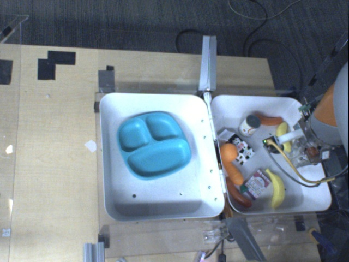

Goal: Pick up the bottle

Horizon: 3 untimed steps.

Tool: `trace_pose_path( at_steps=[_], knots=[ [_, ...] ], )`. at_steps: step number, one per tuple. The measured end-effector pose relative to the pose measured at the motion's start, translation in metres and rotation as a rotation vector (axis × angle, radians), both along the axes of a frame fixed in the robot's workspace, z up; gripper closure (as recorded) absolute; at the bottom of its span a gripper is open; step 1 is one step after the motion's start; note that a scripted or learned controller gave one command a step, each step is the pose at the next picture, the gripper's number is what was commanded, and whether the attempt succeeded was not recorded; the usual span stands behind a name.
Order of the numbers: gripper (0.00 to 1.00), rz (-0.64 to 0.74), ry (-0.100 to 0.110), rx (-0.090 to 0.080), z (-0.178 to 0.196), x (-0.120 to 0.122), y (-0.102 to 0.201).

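In the right bin (322,201), near the far wall, a small bottle (256,123) lies on its side, with a white round end to the left and an orange-red body to the right. My gripper (299,146) hangs low over the right part of this bin, to the right of the bottle and a little nearer the front. It is apart from the bottle, and a yellow banana (282,130) lies between them. The grey arm with its orange band (327,109) comes in from the right edge. A yellow cable loops below the gripper.
The right bin also holds an orange (228,153), a red-orange vegetable (235,178), a black-and-white dotted block (243,149), a printed packet (256,184) and a second banana (277,188). A blue divided plate (154,144) lies in the left bin (112,201).
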State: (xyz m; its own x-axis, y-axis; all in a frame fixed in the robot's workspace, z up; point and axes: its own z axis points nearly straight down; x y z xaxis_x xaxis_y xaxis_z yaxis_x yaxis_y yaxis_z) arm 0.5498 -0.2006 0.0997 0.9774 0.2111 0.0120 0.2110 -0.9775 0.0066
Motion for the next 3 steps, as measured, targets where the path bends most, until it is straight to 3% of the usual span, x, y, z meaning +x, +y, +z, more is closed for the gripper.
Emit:
trace_pose_path(
  at_steps=[2, 3],
  knots=[
    [1.00, 0.008, 0.007, 0.003, -0.013, 0.083, -0.003],
    [1.00, -0.003, 0.005, 0.002, 0.210, 0.099, 0.028]
  ],
)
